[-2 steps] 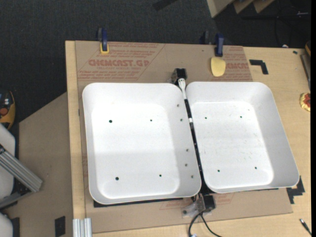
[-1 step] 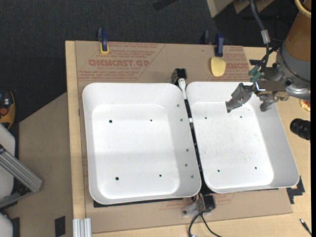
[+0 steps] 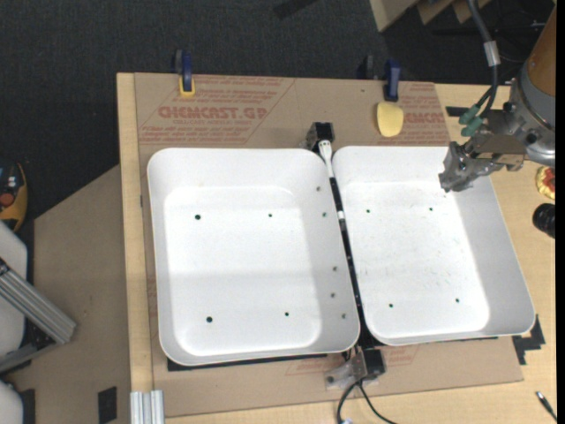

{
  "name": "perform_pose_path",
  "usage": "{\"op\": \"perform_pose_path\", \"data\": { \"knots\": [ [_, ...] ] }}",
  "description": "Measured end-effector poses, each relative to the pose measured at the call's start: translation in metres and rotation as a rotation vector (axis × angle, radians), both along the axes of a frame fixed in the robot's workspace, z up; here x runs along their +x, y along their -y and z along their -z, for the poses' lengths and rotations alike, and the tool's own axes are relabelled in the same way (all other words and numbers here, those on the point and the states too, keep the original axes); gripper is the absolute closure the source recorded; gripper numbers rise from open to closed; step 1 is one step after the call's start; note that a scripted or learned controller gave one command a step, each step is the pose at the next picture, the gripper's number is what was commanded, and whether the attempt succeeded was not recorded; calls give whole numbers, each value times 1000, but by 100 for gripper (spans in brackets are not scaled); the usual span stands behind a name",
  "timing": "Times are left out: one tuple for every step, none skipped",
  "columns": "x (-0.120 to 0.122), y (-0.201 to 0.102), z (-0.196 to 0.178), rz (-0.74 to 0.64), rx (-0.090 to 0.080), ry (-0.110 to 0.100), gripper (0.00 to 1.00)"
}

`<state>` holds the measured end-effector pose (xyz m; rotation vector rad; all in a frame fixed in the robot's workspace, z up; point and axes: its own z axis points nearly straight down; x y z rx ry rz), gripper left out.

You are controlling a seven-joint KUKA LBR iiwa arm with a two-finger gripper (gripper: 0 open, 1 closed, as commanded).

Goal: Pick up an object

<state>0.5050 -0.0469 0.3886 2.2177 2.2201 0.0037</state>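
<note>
End effector parked over the right bin's far corner, with no clear view of its grip.

The grey metal end effector (image 3: 457, 177) hangs over the far right corner of the right shallow white plastic bin (image 3: 494, 263), and honestly I can't tell how open it is or whether it's got hold of anything. The closest thing to pick is a small pale yellow rounded object (image 3: 389, 118), sitting on the brown cardboard sheet (image 3: 229, 109) near the tabletop's far edge, just beyond that bin and below a blue clamp (image 3: 392, 79). The left shallow white plastic bin (image 3: 163, 263) sits right beside it.
</note>
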Motion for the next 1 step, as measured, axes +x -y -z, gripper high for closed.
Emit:
{"op": "perform_pose_path", "data": {
  "knots": [
    [-22, -20, -157, -3, 1, 18, 100]
  ]
}}
